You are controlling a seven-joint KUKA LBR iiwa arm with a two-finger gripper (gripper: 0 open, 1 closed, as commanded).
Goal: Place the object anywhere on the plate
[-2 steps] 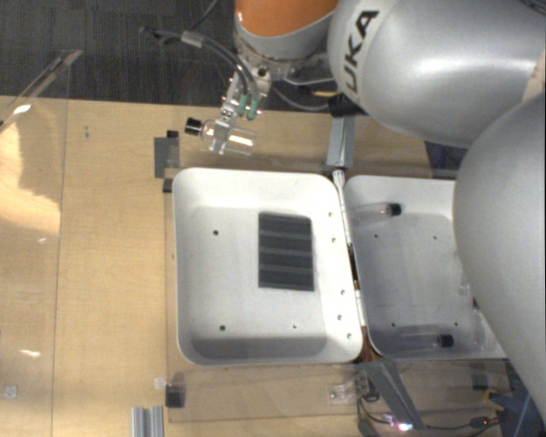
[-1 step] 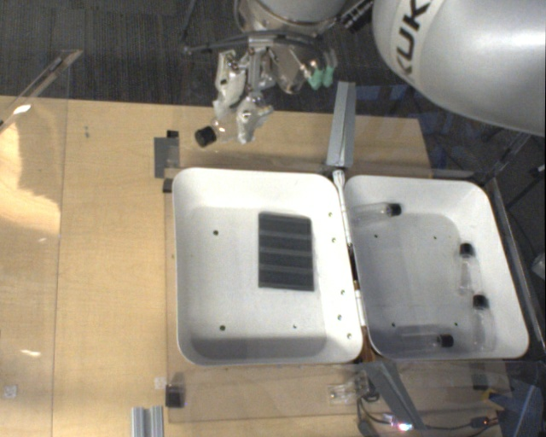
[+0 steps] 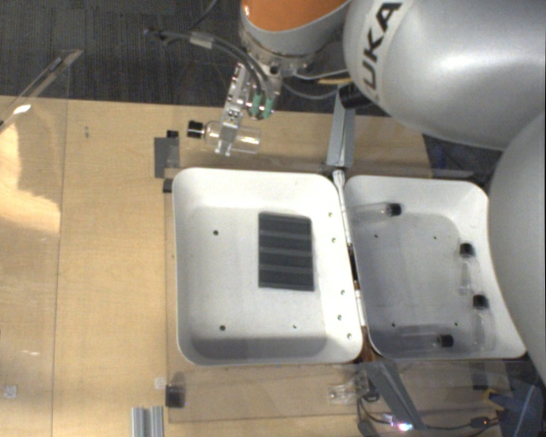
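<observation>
- In the camera view, you have two white bins side by side on the bench (image 3: 94, 256). The left bin (image 3: 183, 256) takes the middle of the view and the right bin (image 3: 426, 183) touches it along their shared edge.
- The left bin holds a dark, ribbed rectangular plate (image 3: 286, 252). It lies flat near the bin's centre, a little toward the right wall, with its long sides running from the far edge to the near edge.
- In the right bin you can make out several clear pieces with black caps (image 3: 465, 250). They sit along the far, right and near walls, and their clear bodies are hard to trace against the white.
- The object, a clear bottle (image 3: 243, 142) with a black cap (image 3: 196, 130), is outside both bins, over the bare bench just beyond the left bin's far edge.
- Its long axis runs roughly parallel to that far edge, and the cap points toward the bench's left side.
- The gripper (image 3: 226, 141) hangs from the orange band (image 3: 290, 13) at a slight slant and meets the bottle at its middle.
- You cannot tell how far the gripper is open, or whether it truly has hold of the bottle.
- The grey arm (image 3: 444, 60) sweeps in from the right, passing over the right bin's far right corner.
</observation>
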